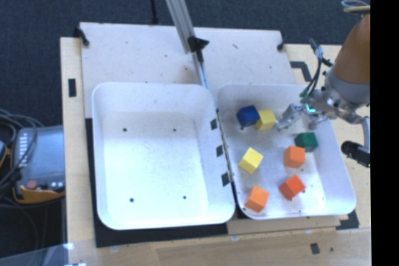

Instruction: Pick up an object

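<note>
I am the arm, and I reach in from the right side over the right bin (336, 165). My gripper (292, 116) hangs low near the top of that bin. I cannot tell how it is set right now, because it looks small and blurry from up here. I do not see any block in it.

All the blocks I could pick are in the right bin. A yellow block (266, 119) sits just beside my gripper, and it touches a blue block (247, 116). A green block (306, 141) is close too, a little lower and to the right. An orange block (294, 156) sits just under the green one. Another yellow block (251, 160) is in the middle of the bin. Two more orange blocks lie near the front, one (291, 186) on the right and one (257, 198) near the corner. The left bin (149, 93) is next door.

Here is what I think could go wrong. The yellow block and the blue block are stuck side by side, so I might bump both and push them away. I might come down on an edge, and the block could tip and slip out. The green block is near, so I could knock it too.

I do not see any words or labels I can read.
</note>
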